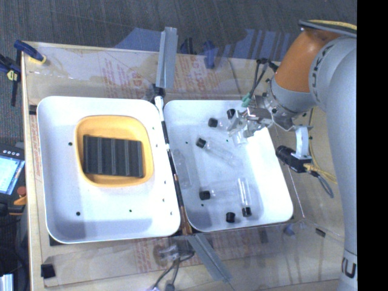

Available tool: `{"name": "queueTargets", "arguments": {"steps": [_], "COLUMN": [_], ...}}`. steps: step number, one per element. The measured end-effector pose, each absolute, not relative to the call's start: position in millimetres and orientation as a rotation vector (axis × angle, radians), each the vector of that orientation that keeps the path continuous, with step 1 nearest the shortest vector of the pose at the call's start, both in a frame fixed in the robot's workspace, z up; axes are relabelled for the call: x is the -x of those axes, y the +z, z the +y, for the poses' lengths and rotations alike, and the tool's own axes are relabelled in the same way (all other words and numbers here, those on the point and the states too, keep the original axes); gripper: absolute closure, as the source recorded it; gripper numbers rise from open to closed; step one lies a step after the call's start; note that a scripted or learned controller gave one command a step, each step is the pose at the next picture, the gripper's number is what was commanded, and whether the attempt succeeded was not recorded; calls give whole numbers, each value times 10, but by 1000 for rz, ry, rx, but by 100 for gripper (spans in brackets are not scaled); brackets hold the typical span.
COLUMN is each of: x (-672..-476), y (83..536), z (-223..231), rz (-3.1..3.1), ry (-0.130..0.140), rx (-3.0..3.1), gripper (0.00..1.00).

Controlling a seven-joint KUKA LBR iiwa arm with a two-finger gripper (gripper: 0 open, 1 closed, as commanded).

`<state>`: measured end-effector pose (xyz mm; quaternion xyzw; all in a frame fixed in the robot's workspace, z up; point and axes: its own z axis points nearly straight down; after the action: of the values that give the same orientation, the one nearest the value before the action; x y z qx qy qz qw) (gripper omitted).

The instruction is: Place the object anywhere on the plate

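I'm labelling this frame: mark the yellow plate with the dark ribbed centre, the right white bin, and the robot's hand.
Yellow plate with dark ribbed centre (112,123): camera view, upper yellow rim.
Right white bin (274,190): camera view, bare floor near right wall.
Hand (242,128): camera view, at its fingertips.

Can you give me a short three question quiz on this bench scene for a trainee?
1. True or false: the yellow plate with the dark ribbed centre lies in the left white bin.
2. Which bin holds the clear plastic vials with black caps? A) left B) right C) both
3. Fill in: the gripper is over the right white bin's ____ corner in this view (upper right or lower left).

Key:
1. True.
2. B: the vials lie scattered in the right bin.
3. Upper right: it hangs there at the end of the grey arm with the orange band.
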<state>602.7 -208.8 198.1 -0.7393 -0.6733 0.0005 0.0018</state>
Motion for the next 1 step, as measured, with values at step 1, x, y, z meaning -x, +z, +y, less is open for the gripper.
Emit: {"name": "queueTargets", "arguments": {"steps": [1], "x": [-5710], "y": [2452], "z": [-1504], "rz": [-2231], "ry": [3], "rx": [2207], "gripper": [100]}}
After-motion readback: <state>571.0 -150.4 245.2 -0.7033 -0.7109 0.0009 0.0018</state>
